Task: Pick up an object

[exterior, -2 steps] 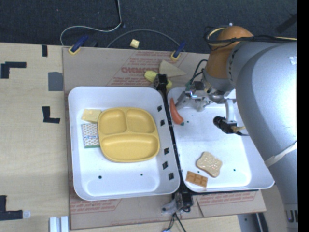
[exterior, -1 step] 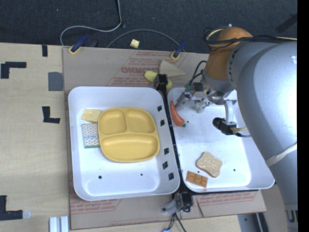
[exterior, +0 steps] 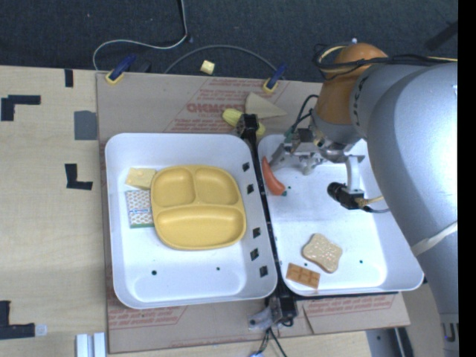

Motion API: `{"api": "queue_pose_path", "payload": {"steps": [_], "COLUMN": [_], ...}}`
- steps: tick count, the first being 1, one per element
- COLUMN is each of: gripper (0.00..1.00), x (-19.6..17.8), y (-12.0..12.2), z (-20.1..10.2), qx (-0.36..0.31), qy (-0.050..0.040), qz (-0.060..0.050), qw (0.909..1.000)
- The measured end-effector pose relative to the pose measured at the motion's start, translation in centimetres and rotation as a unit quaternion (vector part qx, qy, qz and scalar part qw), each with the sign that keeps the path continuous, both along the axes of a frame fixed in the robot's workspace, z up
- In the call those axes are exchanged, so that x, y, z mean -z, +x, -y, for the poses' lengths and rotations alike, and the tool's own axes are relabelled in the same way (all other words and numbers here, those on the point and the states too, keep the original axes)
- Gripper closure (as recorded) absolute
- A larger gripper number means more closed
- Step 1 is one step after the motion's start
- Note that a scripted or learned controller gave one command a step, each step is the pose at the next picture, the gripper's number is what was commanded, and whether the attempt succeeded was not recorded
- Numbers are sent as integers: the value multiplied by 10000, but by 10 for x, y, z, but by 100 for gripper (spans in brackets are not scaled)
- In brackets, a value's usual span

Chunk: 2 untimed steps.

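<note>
My gripper (exterior: 294, 152) hangs over the far left corner of the right bin (exterior: 372, 233), under the orange wrist band (exterior: 338, 88). Just to its left and nearer me, an orange carrot-shaped piece (exterior: 273, 177) lies against the bin's left wall. A tan slice of toy bread (exterior: 322, 252) and a brown waffle-like square (exterior: 303, 275) rest near the front of the same bin. In the left bin (exterior: 186, 285) sit a yellow divided plate (exterior: 198, 207), a pale cracker (exterior: 140, 178) and a small patterned packet (exterior: 138, 207).
A yellow piece (exterior: 233, 116) and a tan wedge (exterior: 264, 104) lie on the cardboard behind the bins. Black clips run along the divider (exterior: 256, 199). The large grey arm (exterior: 420, 147) covers the right side. Blue clamps (exterior: 119, 70) and cables are at the back.
</note>
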State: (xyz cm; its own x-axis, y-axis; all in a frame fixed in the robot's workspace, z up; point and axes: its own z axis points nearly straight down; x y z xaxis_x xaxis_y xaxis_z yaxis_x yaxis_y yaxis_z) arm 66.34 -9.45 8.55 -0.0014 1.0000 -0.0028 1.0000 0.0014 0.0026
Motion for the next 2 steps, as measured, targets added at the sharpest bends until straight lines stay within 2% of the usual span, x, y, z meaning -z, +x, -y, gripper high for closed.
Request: {"api": "queue_pose_path", "payload": {"steps": [2], "gripper": [0], "x": [-1], "y": [-30], "z": [2], "qx": [-2], "qy": [0], "qz": [13], "qw": [10000]}}
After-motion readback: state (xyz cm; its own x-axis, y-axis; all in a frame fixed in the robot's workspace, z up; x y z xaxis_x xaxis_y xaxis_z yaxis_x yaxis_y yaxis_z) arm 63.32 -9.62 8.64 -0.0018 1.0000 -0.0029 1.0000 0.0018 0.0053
